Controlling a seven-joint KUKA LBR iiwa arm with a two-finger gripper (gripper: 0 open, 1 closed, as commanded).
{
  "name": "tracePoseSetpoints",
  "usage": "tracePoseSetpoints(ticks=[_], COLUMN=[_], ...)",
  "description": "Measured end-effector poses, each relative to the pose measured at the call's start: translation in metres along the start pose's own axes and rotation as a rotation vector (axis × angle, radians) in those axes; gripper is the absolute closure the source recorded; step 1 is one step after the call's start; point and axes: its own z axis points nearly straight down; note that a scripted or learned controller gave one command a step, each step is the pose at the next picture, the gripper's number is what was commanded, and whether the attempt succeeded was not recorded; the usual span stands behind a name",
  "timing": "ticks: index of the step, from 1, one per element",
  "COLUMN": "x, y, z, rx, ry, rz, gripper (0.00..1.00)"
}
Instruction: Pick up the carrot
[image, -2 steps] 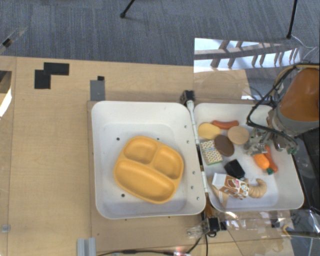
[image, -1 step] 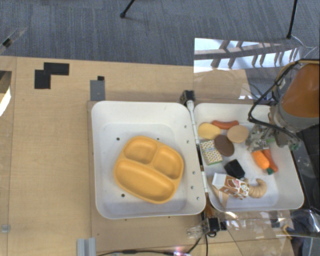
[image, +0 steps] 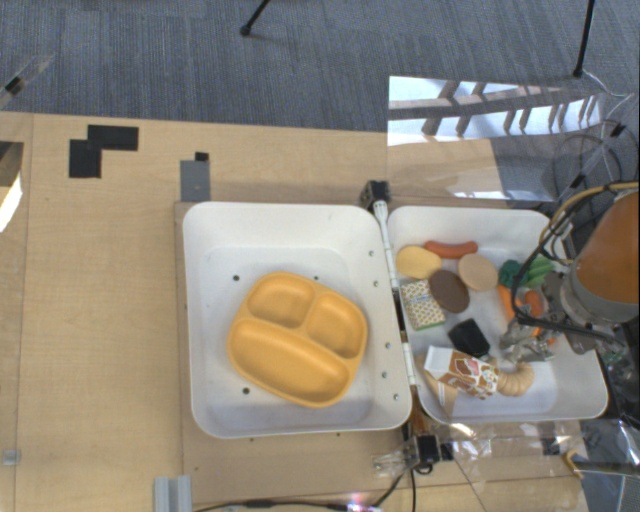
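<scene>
The carrot (image: 528, 297) lies in the right bin (image: 580, 395) near its right side. It is orange with a green leafy top (image: 527, 270) pointing to the back, and the arm hides part of it. My gripper (image: 524, 340) hangs over the carrot's near end, just above the bin floor. The grey wrist with its orange band (image: 608, 262) covers the bin's right edge. I cannot see anything held by the gripper.
Crowded in the right bin are a red sausage (image: 451, 247), a yellow potato (image: 418, 262), a tan disc (image: 478, 271), a brown disc (image: 449, 292), a black block (image: 468, 337), a croissant (image: 516, 380) and a patterned carton (image: 464, 375). A yellow divided plate (image: 297, 338) sits in the left bin (image: 215, 250).
</scene>
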Motion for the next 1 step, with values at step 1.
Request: tracePoseSetpoints(ticks=[1], x=[-0.0255], y=[0.0245], z=[-0.1338], rx=[0.005], ry=[-0.009], rz=[-0.031], gripper=[1.00])
